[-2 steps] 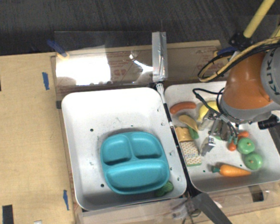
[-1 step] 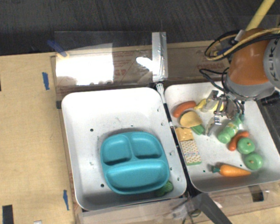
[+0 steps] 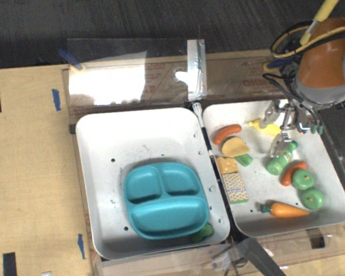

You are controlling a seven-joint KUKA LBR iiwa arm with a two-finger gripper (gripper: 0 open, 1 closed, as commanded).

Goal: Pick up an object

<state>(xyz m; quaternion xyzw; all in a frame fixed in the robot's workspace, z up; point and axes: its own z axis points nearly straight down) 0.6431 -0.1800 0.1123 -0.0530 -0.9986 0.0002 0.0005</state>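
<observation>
My gripper [image 3: 283, 131] hangs over the upper right part of the right bin [image 3: 337, 176], below the grey and orange wrist. Just under it lies a light green toy [image 3: 277, 163], and a yellow piece [image 3: 265, 125] sits to its left. From this angle I cannot tell whether the gripper touches the green toy. Other toy food lies in this bin: a red sausage [image 3: 227, 133], an orange-yellow wedge [image 3: 235, 147], a tan cracker [image 3: 227, 165], a patterned waffle [image 3: 235, 186], two green apples [image 3: 303, 179] [image 3: 314, 198] and a carrot [image 3: 286, 210].
The left bin [image 3: 100, 147] holds a teal divided plate [image 3: 165, 199] with a small green thing [image 3: 203, 233] peeking out at its lower right. A metal divider post [image 3: 196, 71] stands behind the bins. Cables [image 3: 285, 44] loop near the wrist.
</observation>
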